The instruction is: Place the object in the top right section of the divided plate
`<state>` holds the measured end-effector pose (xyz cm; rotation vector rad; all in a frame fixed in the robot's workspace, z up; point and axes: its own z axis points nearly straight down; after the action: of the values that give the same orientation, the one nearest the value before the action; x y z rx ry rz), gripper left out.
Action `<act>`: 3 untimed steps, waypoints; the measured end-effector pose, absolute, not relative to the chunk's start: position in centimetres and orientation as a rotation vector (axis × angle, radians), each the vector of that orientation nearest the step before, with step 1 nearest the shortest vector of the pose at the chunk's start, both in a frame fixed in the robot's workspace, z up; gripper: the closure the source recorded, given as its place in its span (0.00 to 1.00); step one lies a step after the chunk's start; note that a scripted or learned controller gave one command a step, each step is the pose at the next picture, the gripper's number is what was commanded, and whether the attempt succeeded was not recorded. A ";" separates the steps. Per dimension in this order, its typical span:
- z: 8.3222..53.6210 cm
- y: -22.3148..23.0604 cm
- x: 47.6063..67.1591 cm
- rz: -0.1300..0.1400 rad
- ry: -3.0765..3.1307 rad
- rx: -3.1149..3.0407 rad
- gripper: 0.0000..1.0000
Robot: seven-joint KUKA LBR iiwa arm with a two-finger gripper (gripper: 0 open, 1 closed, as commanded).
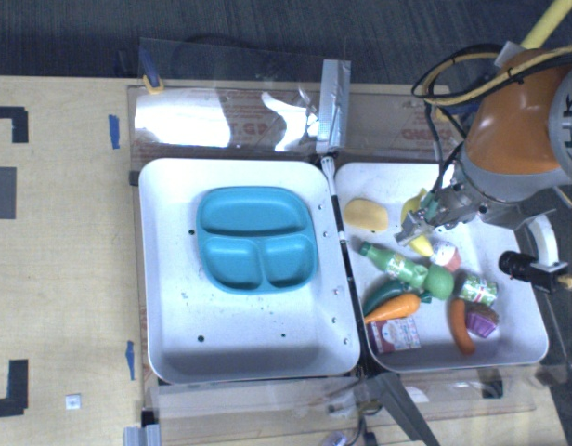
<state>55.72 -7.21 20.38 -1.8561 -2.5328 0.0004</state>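
A blue divided plate [256, 237] lies in the left white bin [175, 323], with one long section toward the back and two smaller ones toward the front. My gripper [422, 223] hangs low over the back of the right bin [527, 342], reaching in from the right. Right by its tip are a yellow object [415, 203] and a small yellow and white piece [425, 245]. I cannot make out whether anything is held. A pale yellow rounded item [365, 215] lies just left of the gripper.
The right bin also holds a green bottle [397, 267], a carrot [394, 308], a green can [478, 291], a brown sausage [460, 327], a purple item [482, 321] and a printed packet [396, 334]. A metal divider [333, 105] stands behind the bins.
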 end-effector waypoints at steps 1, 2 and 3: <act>28.6 -1.8 51.7 -0.004 -3.013 -0.912 1.00; 18.2 -5.5 47.8 0.002 -3.020 -0.842 1.00; 18.4 7.3 48.0 -0.005 -3.080 -0.630 1.00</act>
<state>47.96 7.26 18.44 -0.6298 -3.0802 -0.0052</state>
